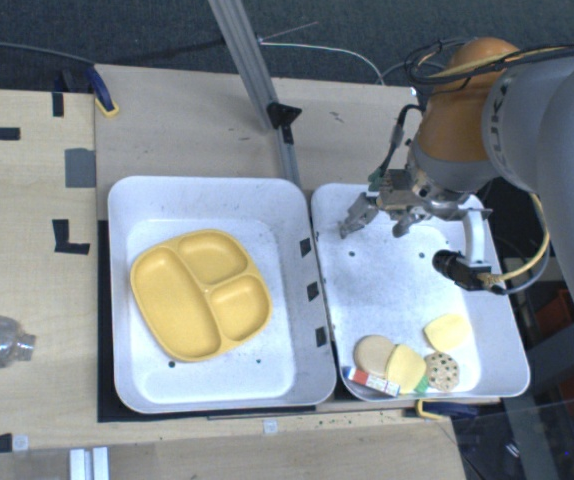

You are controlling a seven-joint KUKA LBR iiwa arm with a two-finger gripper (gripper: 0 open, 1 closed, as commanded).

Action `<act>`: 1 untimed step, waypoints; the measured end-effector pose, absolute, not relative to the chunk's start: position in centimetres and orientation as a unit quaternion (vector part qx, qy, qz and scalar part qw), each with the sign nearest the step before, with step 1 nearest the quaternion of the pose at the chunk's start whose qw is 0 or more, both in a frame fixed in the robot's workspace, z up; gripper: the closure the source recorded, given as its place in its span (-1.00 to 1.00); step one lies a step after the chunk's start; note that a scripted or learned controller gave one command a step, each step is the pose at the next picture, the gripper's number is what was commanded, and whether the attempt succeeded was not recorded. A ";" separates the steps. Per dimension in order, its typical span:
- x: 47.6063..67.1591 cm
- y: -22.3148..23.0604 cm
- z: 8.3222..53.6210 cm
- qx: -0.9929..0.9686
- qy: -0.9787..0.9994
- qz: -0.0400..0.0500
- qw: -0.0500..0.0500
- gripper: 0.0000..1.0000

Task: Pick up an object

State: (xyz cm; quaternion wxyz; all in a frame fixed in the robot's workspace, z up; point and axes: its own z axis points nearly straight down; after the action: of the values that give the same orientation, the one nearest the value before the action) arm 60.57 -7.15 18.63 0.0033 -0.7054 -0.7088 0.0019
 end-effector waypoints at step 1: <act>60.8 -7.4 19.8 -0.706 -0.708 0.000 0.001 1.00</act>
State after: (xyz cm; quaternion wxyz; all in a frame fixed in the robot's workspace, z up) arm 60.78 -7.40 19.79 0.0013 -0.7060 -0.7082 0.0003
